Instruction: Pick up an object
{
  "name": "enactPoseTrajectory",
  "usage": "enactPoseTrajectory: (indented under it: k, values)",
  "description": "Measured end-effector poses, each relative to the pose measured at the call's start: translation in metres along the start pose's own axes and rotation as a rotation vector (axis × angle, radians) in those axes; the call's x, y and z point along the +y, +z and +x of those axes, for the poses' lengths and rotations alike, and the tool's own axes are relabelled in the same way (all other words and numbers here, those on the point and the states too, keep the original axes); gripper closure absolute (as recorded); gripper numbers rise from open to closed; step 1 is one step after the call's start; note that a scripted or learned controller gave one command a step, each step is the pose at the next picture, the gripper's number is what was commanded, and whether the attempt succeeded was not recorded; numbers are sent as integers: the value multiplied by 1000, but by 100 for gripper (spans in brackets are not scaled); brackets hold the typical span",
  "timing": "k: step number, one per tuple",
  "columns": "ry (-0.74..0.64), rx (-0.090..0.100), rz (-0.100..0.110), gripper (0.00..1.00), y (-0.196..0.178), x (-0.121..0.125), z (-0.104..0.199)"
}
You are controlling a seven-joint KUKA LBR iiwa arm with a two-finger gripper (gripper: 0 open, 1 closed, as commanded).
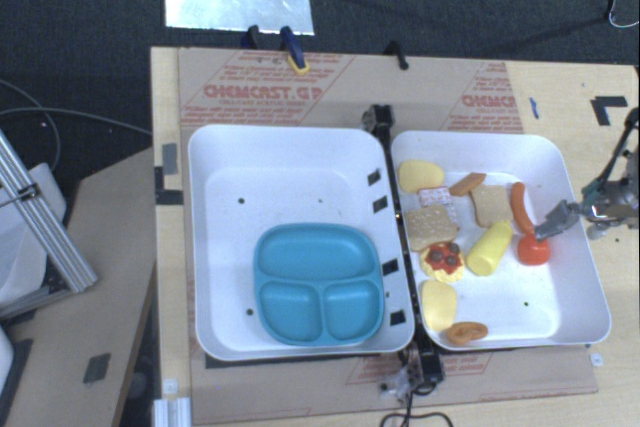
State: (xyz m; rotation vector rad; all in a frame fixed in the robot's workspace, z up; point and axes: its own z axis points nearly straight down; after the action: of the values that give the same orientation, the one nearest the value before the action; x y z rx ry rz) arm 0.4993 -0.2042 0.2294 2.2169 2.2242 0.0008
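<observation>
The right white bin (575, 310) holds several toy foods. Among them are a red-orange sausage (518, 203), a round red piece (533, 252), a tan bread slice (489, 205) and a yellow cylinder (489, 249). My gripper (553, 222) reaches in from the right edge, low over the bin's right side. Its tip is just above and to the right of the round red piece and beside the sausage's lower end. I see nothing held in it.
Further left in the right bin lie a yellow lump (420, 176), a square cracker (431, 227), a small berry tart (442, 260), another yellow piece (437, 303) and a brown roll (467, 332). A blue divided tray (318, 282) sits in the left bin (240, 175).
</observation>
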Motion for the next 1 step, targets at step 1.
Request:
enactPoseTrajectory:
  k: [1]
  values:
    - [4,-1,2,0,151,-14,-2]
